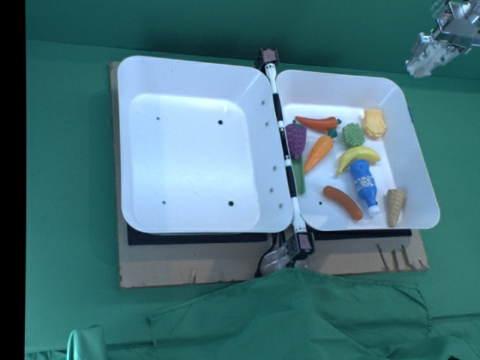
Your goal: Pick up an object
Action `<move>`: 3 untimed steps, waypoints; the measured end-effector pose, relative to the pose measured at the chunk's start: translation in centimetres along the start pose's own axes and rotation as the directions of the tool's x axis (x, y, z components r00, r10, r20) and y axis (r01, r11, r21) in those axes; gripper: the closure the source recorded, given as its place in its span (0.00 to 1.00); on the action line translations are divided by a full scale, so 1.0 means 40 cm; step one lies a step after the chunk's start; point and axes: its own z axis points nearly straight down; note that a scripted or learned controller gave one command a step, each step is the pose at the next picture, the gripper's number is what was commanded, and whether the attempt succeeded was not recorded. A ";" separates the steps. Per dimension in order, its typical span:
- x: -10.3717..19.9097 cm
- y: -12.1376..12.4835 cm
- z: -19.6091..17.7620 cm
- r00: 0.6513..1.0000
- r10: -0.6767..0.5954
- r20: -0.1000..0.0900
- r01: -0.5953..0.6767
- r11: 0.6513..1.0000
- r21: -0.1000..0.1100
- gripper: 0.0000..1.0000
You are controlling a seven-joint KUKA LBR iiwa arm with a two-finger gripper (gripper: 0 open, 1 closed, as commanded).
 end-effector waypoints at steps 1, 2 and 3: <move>0.000 0.022 -0.018 1.000 0.000 0.000 0.000 1.000 0.000 1.00; 0.000 0.047 -0.054 1.000 0.000 0.001 0.000 1.000 -0.001 1.00; 0.002 0.117 0.037 1.000 -0.001 -0.002 0.001 1.000 0.006 1.00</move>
